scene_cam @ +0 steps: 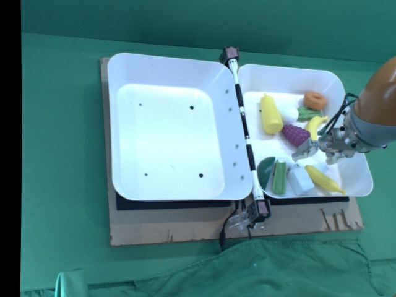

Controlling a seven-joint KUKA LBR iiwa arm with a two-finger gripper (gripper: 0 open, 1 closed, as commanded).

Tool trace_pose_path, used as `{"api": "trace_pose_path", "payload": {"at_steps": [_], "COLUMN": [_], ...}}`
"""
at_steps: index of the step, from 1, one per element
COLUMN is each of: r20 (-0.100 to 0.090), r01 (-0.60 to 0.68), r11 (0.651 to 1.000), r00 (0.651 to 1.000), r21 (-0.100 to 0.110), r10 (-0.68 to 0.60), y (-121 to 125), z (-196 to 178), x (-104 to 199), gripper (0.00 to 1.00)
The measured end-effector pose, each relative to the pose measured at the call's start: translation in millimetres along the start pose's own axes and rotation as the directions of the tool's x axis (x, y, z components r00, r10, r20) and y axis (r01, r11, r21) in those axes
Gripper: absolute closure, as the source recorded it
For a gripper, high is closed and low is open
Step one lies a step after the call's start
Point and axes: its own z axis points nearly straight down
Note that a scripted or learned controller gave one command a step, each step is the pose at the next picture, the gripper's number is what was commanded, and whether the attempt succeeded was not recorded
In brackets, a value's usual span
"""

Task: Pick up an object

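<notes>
The right bin (354, 177) holds several toy foods. A yellow bottle shape (270, 113), a white egg (289, 112), an orange ring (315, 99), a green leafy piece (307, 112) and a yellow banana (314, 127) lie toward the back. Purple grapes (296, 134) sit in the middle. At the front are a dark green disc (266, 169), a green cucumber (279, 177), a white block (301, 180) and a long yellow piece (324, 179). My gripper (317, 155) is low over the bin, just right of the grapes and above the white block. It is open, with nothing between its fingers.
The left bin (124, 73) stands beside the right one, split from it by a black-and-white divider rail (242, 119). Both rest on a cardboard sheet (173, 228) on green cloth. The arm's orange band (383, 88) hangs over the right bin's far right edge.
</notes>
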Motion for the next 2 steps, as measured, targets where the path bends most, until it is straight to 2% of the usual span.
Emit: {"api": "trace_pose_path", "payload": {"at_steps": [1, 2], "r20": [0.0, 0.004], "r01": [0.0, -0.003], "r11": [1.0, 1.0], "r00": [1.0, 1.0], "r21": [0.0, -0.007], "r10": [0.0, 0.003], "y": [0, 1], "z": [0, -12], "x": [0, -2], "gripper": [0.0, 1.0]}}
